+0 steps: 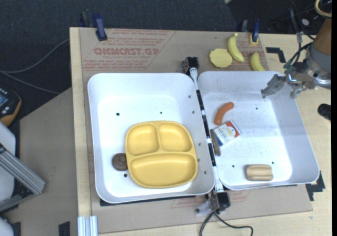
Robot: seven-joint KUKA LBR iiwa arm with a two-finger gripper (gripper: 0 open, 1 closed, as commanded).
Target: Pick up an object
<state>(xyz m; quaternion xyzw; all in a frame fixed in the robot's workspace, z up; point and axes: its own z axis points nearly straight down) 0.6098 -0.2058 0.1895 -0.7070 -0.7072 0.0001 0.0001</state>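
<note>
grey arm [321,45] hangs over right bin's [295,140] far corner.

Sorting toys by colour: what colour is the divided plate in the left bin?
Yellow, seen in the camera view.

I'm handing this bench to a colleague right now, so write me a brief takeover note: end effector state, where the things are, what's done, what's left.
End effector: at the right bin's upper right corner, nothing seen between its fingers; open or shut cannot be told.
Right bin: orange sausage near the divider, small carton just below it, tan bread roll near the front edge.
Left bin: yellow divided plate, brown cookie touching its left edge.
On the bench behind the bins: two bananas and a yellow slice.
Done: nothing picked up.
Left: grasp and lift one object.
</note>
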